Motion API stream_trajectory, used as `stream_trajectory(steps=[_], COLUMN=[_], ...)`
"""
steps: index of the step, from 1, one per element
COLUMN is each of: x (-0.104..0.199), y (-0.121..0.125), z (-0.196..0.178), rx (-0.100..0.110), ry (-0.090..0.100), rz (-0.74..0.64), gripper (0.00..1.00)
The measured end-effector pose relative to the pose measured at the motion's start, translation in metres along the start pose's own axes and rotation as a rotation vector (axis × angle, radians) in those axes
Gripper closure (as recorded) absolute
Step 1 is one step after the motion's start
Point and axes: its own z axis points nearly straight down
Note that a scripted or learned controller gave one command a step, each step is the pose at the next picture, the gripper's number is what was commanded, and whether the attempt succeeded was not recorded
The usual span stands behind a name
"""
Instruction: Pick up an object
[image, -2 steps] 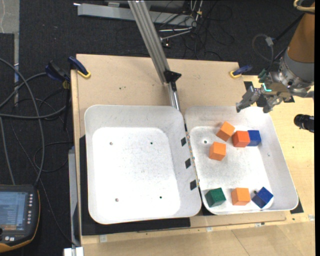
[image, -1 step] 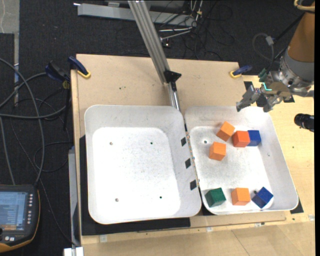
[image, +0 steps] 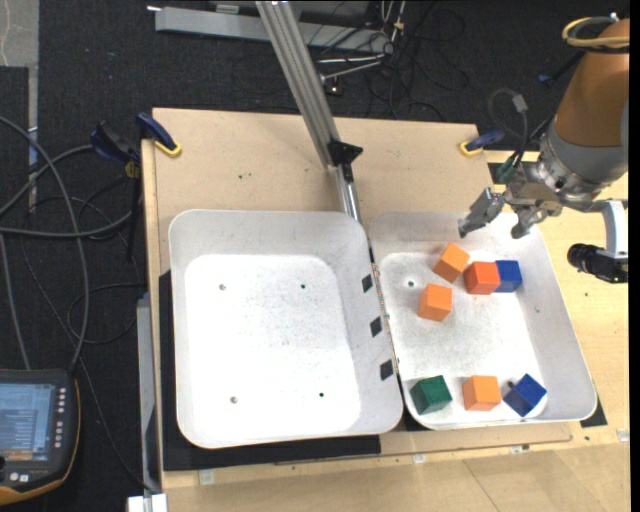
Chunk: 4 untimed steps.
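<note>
No legible text, label, brand or number can be made out. The glowing screen of the orange-rimmed handheld pendant (image: 28, 425) is too blurred to be read.

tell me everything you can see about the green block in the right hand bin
The green block is a small cube of dark, matte, solid colour, with no markings visible. It sits flat on the floor of the right bin, in the near left corner, close to the bin's wall beside the left bin. An orange block lies just to its right with a gap between them; nothing touches the green one. The end effector is far off, above the bin's far edge.
</note>
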Motion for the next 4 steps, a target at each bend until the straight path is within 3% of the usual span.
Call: stream_trajectory(steps=[2, 3, 4], x=[0.011, 0.011, 0.018], y=[-0.005, -0.003, -0.010], z=[0.091, 0.078, 0.024], rx=[0.000, -0.007, -0.010], ry=[0.001, -0.001, -0.001], rz=[0.000, 0.000, -0.002], gripper=[0.00, 1.00, 1.00])
